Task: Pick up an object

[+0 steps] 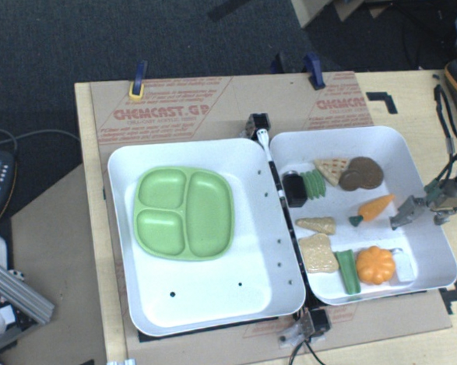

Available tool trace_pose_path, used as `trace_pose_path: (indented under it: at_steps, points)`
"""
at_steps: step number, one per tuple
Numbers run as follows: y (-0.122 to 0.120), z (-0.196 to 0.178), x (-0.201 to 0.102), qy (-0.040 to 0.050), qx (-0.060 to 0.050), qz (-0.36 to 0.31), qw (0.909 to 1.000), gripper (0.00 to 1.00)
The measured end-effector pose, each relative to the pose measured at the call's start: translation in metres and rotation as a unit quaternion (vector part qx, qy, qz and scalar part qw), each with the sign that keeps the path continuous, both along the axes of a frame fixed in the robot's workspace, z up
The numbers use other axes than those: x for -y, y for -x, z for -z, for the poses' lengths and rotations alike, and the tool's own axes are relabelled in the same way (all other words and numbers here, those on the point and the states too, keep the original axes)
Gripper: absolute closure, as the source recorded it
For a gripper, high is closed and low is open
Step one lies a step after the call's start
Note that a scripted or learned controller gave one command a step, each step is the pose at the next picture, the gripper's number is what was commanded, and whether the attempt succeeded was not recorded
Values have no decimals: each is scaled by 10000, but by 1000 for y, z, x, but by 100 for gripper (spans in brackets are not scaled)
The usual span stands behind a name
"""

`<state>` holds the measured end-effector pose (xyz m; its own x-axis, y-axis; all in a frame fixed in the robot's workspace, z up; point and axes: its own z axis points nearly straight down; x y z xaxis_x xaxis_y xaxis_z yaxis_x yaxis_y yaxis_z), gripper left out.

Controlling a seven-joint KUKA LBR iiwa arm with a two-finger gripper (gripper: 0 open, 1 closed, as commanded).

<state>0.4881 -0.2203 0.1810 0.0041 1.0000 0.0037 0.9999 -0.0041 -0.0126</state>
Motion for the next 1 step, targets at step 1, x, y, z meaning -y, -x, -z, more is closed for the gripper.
trace_pose_path:
  at_steps: [1]
  points:
    - [-3, -6, 0, 18, 61, -20, 10000, 0]
